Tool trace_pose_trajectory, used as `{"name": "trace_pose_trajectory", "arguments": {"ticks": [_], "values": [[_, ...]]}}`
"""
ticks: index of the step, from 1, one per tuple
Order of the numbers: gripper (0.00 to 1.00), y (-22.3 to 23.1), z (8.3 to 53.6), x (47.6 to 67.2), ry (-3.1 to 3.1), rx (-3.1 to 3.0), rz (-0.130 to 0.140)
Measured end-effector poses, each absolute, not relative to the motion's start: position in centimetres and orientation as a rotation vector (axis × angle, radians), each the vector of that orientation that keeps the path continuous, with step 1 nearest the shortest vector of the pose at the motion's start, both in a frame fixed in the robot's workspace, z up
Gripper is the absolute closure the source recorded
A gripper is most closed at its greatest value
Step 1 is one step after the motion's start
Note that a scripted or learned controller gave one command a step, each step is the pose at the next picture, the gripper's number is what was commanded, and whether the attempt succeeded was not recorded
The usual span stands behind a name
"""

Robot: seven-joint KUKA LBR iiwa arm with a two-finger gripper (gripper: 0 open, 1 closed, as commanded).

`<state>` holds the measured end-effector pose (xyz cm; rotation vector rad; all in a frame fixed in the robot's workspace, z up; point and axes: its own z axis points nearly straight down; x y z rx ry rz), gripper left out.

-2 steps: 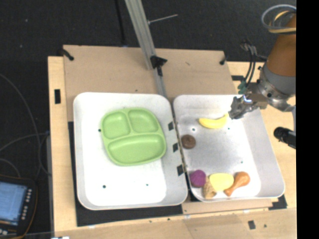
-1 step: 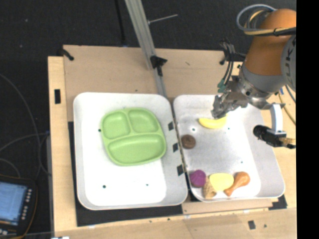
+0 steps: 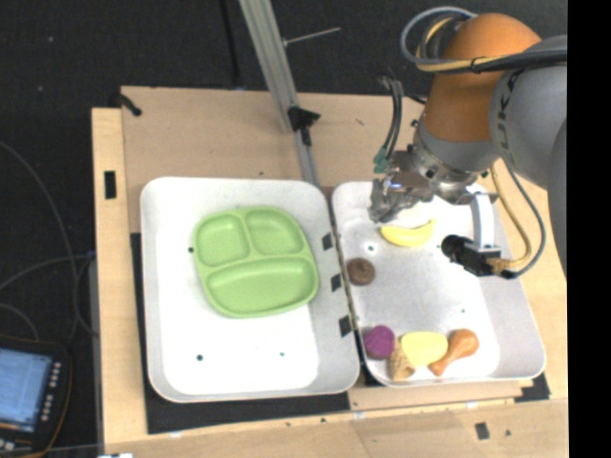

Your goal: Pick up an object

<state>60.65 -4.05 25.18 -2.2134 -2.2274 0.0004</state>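
Note:
My gripper [image 3: 390,207] hangs over the back left part of the right bin [image 3: 496,303], just above and left of a yellow banana [image 3: 409,234]. Nothing shows between its fingers. A brown round piece [image 3: 360,271] lies near the bin's left wall. Along the front of this bin sit a purple piece [image 3: 379,340], a yellow wedge [image 3: 422,345], a tan cone-like piece [image 3: 399,365] and an orange drumstick [image 3: 454,349].
A green divided plate [image 3: 256,260] lies in the left bin [image 3: 181,351]. A metal pole [image 3: 277,74] slants up from between the bins. A black fitting with cable [image 3: 474,254] hangs off the wrist over the right bin.

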Motion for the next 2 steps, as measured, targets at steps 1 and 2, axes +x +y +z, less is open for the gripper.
{"name": "trace_pose_trajectory", "arguments": {"ticks": [1,2], "values": [[1.0,1.1,23.9,61.9,-2.23,-2.215,-0.002],[1.0,6.6,24.6,64.1,-2.231,-2.213,-0.004]]}}
